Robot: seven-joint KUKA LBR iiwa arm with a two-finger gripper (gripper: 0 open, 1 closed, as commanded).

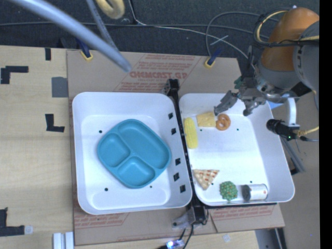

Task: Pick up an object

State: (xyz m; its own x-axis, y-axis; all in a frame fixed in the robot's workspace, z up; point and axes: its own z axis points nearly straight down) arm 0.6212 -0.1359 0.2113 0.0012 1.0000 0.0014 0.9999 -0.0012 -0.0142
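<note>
My gripper (237, 106) hangs open over the far edge of the right bin (259, 154), with nothing between its fingers. Just below and left of its left finger lie a small pretzel (223, 122) and a yellow cheese block (206, 120). A corn cob (190, 132) lies along the bin's left wall. Near the front of that bin sit a pizza slice (206, 178), a broccoli floret (227, 190) and a small grey and white can (254, 192) on its side.
The left bin (88, 113) holds a blue divided plate (134, 152). A black divider with clips (178, 139) runs between the bins. Cables loop behind the right bin, and a grey pole (62, 14) crosses the upper left.
</note>
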